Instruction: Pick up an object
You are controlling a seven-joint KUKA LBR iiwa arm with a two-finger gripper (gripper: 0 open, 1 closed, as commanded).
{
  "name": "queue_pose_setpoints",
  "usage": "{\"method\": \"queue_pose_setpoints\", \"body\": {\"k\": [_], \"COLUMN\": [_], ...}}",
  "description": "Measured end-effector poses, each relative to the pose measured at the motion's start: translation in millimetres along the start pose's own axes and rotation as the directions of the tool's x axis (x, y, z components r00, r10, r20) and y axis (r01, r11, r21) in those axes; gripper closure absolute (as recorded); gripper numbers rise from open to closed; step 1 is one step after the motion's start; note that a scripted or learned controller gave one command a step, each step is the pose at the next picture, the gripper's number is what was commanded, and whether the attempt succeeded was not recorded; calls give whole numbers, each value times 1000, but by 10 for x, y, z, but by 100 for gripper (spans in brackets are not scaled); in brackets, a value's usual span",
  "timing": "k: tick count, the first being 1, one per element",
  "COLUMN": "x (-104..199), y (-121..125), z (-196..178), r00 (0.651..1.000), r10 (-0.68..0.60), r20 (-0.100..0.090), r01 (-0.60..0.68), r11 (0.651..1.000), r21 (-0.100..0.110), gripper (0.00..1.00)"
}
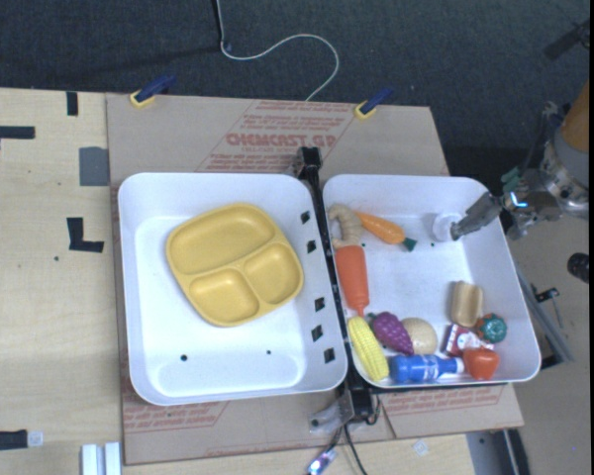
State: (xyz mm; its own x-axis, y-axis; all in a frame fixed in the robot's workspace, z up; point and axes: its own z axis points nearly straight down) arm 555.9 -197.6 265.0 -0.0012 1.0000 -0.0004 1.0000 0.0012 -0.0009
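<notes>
Grey gripper (462, 228) sat at upper right of right bin (426, 275) | jaw state undeterminable | step: approach | next: descend onto carrot (382, 229).

one fixed camera looks down on the bench (40, 295) from above at a slant, from the near side toward the far edge, where the dark floor (426, 28) shows. it stands far enough off to take in both white bins whole: the left bin (139, 265) and the right bin (505, 295), side by side at mid frame. the cardboard sheet (267, 137) under them fits in too. the arm (564, 176) enters at the right edge.
</notes>
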Motion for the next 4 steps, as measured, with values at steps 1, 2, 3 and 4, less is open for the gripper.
{"method": "queue_pose_setpoints", "body": {"k": [1, 2, 3, 4], "x": [6, -40, -29, 660], "y": [1, -736, -703, -723], "z": [-99, -1074, -1122, -679], "r00": [1000, 1000, 1000, 1000], "r10": [-1, 4, 0, -6], "r20": [0, 2, 1, -4], "r01": [1, -4, 0, 6], "r11": [1000, 1000, 1000, 1000], "r21": [1, -5, -1, 5], "gripper": [100, 100, 100, 100]}}
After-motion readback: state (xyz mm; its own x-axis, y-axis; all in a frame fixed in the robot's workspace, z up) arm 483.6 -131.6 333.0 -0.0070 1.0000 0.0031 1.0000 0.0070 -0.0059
